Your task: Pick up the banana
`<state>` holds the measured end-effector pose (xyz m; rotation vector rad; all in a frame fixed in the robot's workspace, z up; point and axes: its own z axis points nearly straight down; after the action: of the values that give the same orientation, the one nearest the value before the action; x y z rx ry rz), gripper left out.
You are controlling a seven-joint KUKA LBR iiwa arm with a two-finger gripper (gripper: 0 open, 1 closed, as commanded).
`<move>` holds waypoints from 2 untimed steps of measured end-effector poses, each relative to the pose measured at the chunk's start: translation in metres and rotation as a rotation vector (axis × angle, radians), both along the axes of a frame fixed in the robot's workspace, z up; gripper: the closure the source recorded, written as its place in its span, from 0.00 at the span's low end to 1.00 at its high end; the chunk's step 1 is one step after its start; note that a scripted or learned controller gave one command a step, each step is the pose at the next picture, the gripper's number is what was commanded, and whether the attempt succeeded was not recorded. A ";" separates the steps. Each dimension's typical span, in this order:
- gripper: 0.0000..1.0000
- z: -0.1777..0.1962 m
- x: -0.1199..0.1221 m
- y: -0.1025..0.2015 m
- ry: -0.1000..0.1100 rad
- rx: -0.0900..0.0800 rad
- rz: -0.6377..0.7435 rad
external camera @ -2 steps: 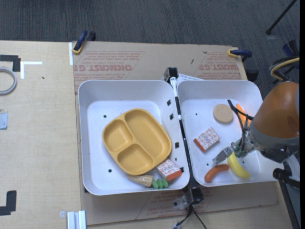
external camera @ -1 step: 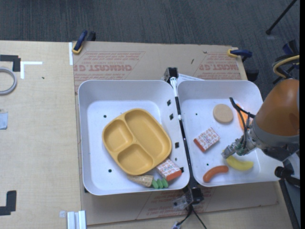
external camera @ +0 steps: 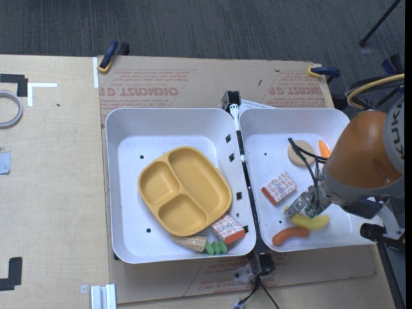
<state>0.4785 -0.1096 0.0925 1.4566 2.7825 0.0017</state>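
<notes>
The yellow banana [external camera: 311, 222] lies near the front of the right bin [external camera: 264, 141], just above an orange-red sausage-shaped toy [external camera: 290, 235]. My gripper [external camera: 304, 205] hangs directly over the banana's left end, reaching down from the grey and orange arm [external camera: 360, 154] that covers the bin's right part. The fingertips seem to touch the banana's top, but their gap is hidden by the wrist.
A red-and-white box [external camera: 279, 188] lies left of the gripper. A tan disc [external camera: 300, 152] and an orange piece [external camera: 324, 149] sit at the back of the right bin. The left bin [external camera: 122, 172] holds a yellow divided plate [external camera: 185, 190] and several small food toys at the front.
</notes>
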 end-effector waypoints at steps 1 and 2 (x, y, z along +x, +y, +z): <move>0.00 0.000 0.000 0.000 0.000 0.000 0.000; 0.00 0.002 0.003 0.008 -0.013 -0.006 0.607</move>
<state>0.4819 -0.1014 0.0945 0.5564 3.0769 0.0034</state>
